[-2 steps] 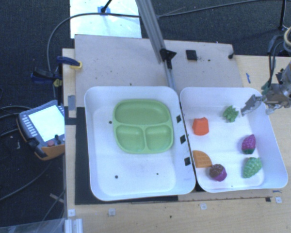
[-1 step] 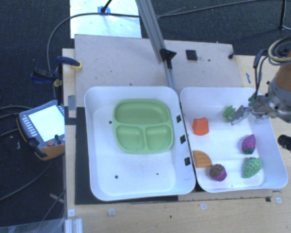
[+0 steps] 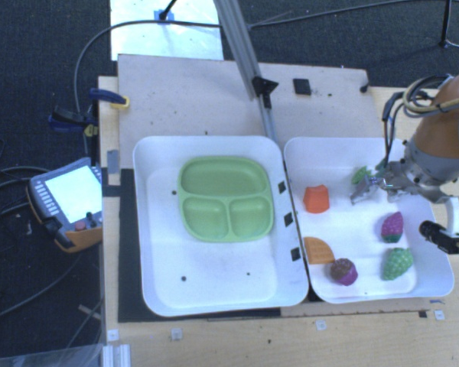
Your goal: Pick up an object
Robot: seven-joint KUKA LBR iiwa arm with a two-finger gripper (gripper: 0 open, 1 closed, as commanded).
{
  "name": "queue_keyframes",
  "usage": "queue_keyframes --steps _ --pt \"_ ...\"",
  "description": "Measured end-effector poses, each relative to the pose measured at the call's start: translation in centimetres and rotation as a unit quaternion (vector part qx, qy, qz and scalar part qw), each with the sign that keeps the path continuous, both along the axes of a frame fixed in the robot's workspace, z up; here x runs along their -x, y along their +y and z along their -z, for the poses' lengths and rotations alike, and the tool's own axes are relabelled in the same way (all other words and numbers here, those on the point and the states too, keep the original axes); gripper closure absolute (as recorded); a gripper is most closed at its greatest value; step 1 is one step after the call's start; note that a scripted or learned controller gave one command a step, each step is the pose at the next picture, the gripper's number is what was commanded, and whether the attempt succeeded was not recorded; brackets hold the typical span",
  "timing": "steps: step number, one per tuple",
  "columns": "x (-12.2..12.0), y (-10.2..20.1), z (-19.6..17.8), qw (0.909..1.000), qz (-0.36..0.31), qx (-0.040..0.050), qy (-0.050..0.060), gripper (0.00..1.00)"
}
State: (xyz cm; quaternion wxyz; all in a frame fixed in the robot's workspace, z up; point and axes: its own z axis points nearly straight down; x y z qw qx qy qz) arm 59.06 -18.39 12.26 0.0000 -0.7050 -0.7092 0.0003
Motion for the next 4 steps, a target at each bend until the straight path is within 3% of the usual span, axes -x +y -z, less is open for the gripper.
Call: queue_keyframes --steps 1,2,4 --pt "-0.2 0.0 3.7 1.0000 0.002 0.0005 -0.003 0.00" --pt "-0.4 0.0 2.3 1.0000 0.001 0.0011 -0.006 1.00" --pt "-1.5 -1.3 -8.7 1.0000 0.000 0.0012 -0.005 1.00"
